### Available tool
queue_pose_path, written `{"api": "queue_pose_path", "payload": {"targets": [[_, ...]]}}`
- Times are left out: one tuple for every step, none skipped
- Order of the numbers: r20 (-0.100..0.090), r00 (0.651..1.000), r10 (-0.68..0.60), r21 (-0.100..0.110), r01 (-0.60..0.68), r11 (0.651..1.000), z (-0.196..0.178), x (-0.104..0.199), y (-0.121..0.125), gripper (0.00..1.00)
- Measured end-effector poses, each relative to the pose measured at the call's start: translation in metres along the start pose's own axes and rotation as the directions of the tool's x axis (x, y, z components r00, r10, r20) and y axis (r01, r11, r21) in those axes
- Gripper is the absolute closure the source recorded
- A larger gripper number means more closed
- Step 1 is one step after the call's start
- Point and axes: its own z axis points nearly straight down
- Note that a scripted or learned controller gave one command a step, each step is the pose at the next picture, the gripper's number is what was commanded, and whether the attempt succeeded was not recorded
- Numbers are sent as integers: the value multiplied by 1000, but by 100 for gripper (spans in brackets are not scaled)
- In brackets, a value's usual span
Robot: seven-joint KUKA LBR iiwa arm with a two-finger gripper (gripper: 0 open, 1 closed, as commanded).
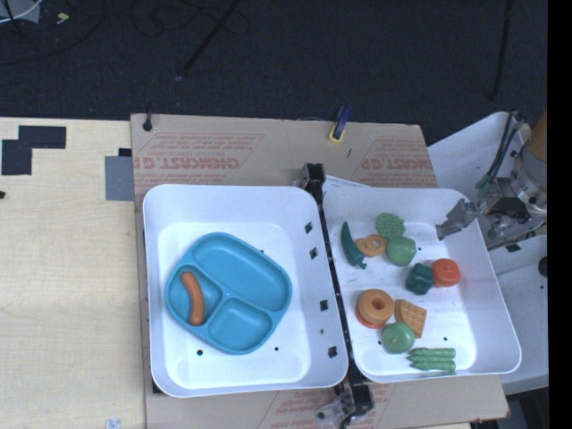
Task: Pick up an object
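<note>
The right bin [500,329] holds several toy foods. Among them are a red tomato [446,272], a dark green piece [419,279], two green apples [401,251] [399,337], an orange donut [374,307], a waffle piece [411,316], a pea pod [433,358] and a dark green pepper [351,244]. My gripper [472,220] hangs over the bin's upper right part, above and just right of the tomato. Nothing shows held in it.
In the left bin [170,213] lies a blue divided plate [230,293] with an orange sausage [192,298] in its left compartment. A black divider [325,266] runs between the two bins. Cardboard lies under both.
</note>
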Motion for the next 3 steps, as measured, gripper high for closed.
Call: {"api": "queue_pose_path", "payload": {"targets": [[3,1000,-1,-11,1,1000,-6,0,2,0],[1,1000,-2,-5,2,1000,40,3,-4,0],[1,1000,-5,-6,5,1000,86,9,3,0]]}}
